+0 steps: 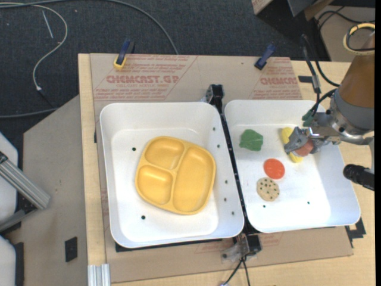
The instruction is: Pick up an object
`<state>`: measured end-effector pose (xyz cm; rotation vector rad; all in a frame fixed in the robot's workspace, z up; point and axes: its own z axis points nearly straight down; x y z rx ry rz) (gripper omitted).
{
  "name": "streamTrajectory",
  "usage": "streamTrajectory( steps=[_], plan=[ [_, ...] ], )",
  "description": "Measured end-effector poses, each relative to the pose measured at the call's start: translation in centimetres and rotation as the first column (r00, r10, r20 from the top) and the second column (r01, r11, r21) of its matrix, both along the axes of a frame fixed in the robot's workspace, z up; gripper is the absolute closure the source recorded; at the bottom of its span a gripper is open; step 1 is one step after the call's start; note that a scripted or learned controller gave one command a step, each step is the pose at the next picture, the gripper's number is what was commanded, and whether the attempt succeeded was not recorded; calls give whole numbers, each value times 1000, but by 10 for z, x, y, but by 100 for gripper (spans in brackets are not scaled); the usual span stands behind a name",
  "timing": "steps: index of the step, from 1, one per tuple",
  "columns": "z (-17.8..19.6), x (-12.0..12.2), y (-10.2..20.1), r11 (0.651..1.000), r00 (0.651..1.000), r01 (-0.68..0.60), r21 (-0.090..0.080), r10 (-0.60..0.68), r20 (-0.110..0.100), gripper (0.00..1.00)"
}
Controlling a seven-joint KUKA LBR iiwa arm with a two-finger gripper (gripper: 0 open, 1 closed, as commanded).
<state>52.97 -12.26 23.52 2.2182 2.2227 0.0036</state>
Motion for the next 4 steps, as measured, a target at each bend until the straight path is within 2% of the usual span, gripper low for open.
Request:
streamTrajectory(
  steps=[1, 4],
  plan=[
    [-6, 7, 42, 1000, 1000, -1, 1, 1, -4, 100],
    [-1, 32, 212, 1000, 1000, -3, 1, 3, -1, 100]
  ],
)
